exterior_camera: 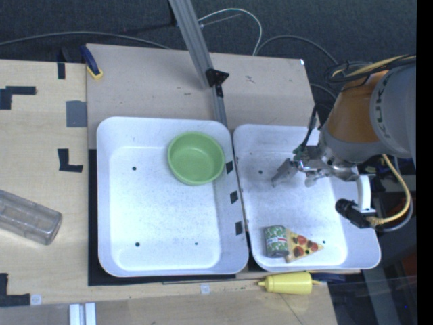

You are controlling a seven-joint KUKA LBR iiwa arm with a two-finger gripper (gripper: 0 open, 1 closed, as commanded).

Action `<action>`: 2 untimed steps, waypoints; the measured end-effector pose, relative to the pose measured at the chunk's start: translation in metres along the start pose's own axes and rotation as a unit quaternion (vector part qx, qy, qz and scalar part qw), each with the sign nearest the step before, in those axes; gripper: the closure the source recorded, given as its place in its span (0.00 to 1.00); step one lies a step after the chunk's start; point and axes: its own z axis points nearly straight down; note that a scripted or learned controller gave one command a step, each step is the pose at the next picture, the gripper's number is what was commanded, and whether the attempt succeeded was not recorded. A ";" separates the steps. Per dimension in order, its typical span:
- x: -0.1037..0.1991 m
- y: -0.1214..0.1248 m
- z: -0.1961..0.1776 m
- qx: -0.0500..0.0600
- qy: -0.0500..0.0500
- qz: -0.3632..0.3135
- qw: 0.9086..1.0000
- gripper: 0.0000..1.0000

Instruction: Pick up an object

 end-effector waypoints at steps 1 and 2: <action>0.000 0.000 0.052 -0.002 -0.001 0.000 1.000 0.00; 0.002 0.000 0.041 -0.001 0.000 -0.001 1.000 1.00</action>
